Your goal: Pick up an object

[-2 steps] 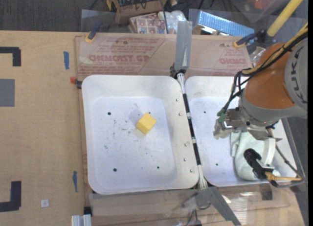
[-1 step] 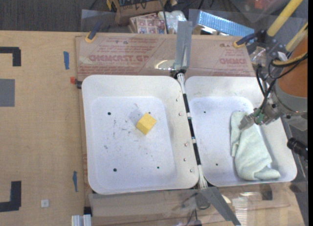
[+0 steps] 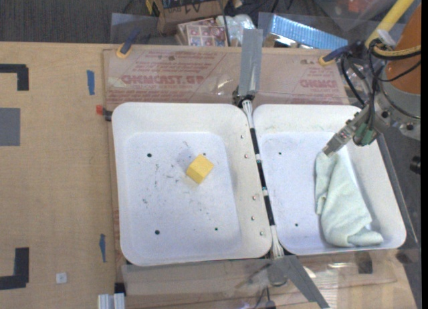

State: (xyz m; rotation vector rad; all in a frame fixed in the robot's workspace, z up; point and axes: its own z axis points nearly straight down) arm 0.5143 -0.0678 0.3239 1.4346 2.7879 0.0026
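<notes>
Claw point(image 3: 334, 146) sat at the upper end of the pale cloth point(image 3: 343, 200) along the right bin's point(image 3: 294, 234) right side, touching its top; you couldn't tell whether it had closed. I'd say pinch a raised fold, then lift straight. Over in the left bin point(image 3: 134, 234), a yellow block point(image 3: 199, 168) lay mid-floor. Farther back, the clear sheet point(image 3: 174, 80) read something like "CHEMCAST".

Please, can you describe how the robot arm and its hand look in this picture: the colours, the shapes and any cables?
The grey arm has a broad orange band above the wrist. Black cables and a yellow hose loop beside it. The hand is slim, grey and metallic with greenish parts, and narrows towards the tip.
</notes>
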